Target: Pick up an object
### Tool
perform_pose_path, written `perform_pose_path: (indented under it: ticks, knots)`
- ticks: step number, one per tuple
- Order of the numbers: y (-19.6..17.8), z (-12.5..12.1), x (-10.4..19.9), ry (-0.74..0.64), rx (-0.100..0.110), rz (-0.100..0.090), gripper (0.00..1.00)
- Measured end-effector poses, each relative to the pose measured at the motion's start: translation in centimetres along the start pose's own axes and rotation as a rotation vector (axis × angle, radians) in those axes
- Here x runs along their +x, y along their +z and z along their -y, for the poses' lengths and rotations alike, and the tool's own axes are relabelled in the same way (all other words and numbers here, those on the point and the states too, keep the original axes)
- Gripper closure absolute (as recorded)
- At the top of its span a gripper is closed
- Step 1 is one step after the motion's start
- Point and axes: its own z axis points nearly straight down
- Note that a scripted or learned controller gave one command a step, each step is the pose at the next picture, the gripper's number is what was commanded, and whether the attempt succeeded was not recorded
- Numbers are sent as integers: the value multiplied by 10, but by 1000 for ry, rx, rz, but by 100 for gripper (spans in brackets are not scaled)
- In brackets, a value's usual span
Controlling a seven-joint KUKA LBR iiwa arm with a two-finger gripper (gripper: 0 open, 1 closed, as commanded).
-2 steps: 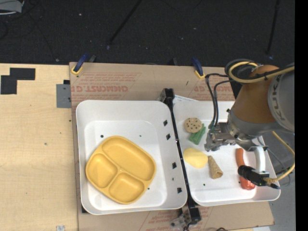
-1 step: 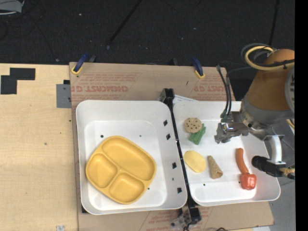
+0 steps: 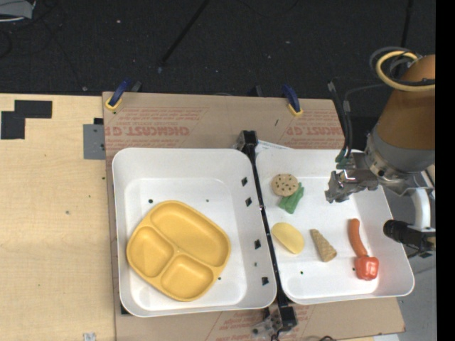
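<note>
The right bin (image 3: 398, 286) holds several toy foods. A round brown cookie (image 3: 286, 184) leans on a green piece (image 3: 291, 200). A pale yellow oval (image 3: 288, 238) and a tan cone (image 3: 323, 246) lie nearer the front. An orange carrot-like stick (image 3: 355, 236) ends beside a small red piece (image 3: 366, 268). My gripper (image 3: 343, 189) hangs over the bin's back right part, right of the cookie and above the cone, with no object seen in it.
The left bin (image 3: 142, 169) holds a yellow divided plate (image 3: 179, 249). A black divider (image 3: 257, 212) joins the two bins. Brown cardboard (image 3: 199, 123) with blue-yellow clamps lies behind them, and the grey arm (image 3: 405, 119) rises at the right.
</note>
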Motion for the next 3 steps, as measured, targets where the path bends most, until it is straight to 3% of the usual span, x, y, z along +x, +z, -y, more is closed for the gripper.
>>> perform_pose_path:
  ticks: [2, 3]
  knots:
    - [24, 19, 106, -4, 5, -1, 100]
    - [16, 24, 162, -4, 3, 0, 100]
